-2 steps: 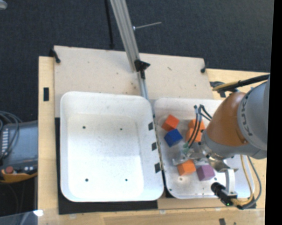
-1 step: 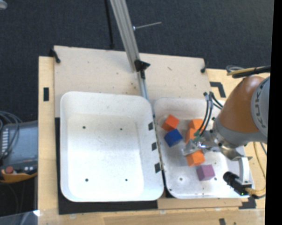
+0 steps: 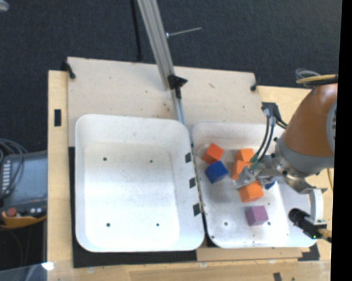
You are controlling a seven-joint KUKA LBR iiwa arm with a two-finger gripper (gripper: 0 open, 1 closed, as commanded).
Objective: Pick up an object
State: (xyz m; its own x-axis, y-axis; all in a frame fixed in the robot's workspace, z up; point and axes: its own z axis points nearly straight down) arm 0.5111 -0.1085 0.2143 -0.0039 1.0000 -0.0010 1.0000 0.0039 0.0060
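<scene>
Camera view: claw [image 3: 248,176] among orange blocks [image 3: 250,191], blue block [image 3: 216,171] beside.

Two white bins [image 3: 135,129] with small dark dots, on a tan desk [image 3: 126,88]. Right bin: orange blocks [image 3: 214,152], a blue block [image 3: 216,171], a purple block [image 3: 256,215]. Arm [image 3: 310,128] orange over grey. Floor [image 3: 64,21] dark, speckled. Pole [image 3: 157,37] silver at 12 o'clock.

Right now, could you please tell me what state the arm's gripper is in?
Gripper: low in the right white bin, among the orange foam blocks; whether it is open, shut or holding anything cannot be told.
</scene>
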